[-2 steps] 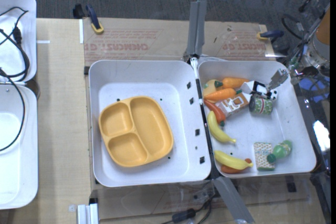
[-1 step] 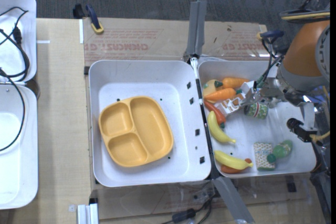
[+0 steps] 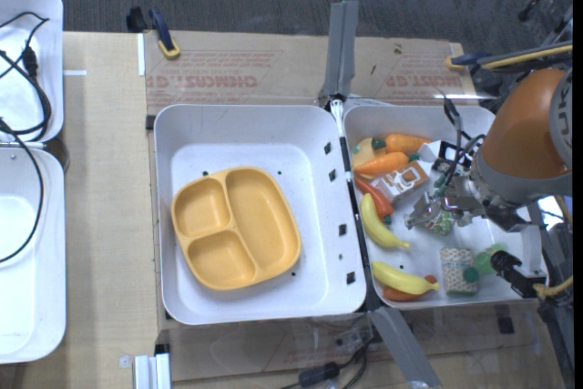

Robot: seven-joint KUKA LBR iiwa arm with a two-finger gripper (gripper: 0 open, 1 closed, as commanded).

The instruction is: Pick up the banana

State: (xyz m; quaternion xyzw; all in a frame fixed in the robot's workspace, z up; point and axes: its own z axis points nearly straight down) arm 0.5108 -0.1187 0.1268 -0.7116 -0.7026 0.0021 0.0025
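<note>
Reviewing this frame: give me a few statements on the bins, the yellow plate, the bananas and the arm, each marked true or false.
1. The yellow plate lies in the left bin. True.
2. Two bananas lie in the right bin. True.
3. A banana rests on the plate. False: both bananas are in the right bin, and the plate's compartments hold nothing.
4. The arm hangs over the left bin. False: it is over the right bin.
5. A carrot lies near the right bin's far edge. True.
</note>
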